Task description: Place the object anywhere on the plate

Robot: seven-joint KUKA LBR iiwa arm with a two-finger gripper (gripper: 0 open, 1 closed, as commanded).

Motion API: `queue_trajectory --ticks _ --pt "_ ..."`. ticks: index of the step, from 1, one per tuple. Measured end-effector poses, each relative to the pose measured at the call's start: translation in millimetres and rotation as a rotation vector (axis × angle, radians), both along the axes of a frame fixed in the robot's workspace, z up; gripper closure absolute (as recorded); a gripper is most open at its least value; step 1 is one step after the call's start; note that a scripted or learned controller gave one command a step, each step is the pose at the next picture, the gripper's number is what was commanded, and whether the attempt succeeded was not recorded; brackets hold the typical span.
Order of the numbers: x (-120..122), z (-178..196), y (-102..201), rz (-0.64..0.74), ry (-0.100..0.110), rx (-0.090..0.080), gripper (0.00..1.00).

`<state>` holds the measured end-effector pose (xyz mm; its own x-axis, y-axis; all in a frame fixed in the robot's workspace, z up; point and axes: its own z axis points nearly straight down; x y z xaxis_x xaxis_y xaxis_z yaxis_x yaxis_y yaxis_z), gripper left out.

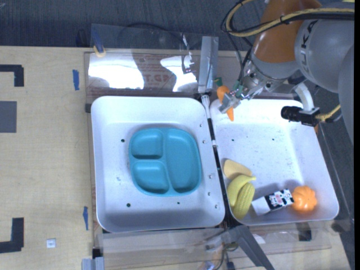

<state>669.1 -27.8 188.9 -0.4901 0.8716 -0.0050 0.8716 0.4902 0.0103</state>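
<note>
Gripping a small orange carrot (227, 102) between its fingers, the tool (230, 99) hangs over the right bin's (315, 167) far-left corner, apart from the blue plate (165, 160).

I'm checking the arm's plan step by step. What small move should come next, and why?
Probably carry the hand leftward over the bin divider toward the blue plate. A small orange object appears pinched at its tip, above the right bin's far-left corner, and the plate lies in the left bin.
</note>
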Motion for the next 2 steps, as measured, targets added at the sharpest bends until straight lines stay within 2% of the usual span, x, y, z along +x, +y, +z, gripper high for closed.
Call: queue_trajectory --ticks 1,2 --pt "-29.8 26.6 96.7 0.17 0.01 0.001 1.0" --pt "-30.0 25.3 93.7 0.166 0.012 -0.001 0.0"
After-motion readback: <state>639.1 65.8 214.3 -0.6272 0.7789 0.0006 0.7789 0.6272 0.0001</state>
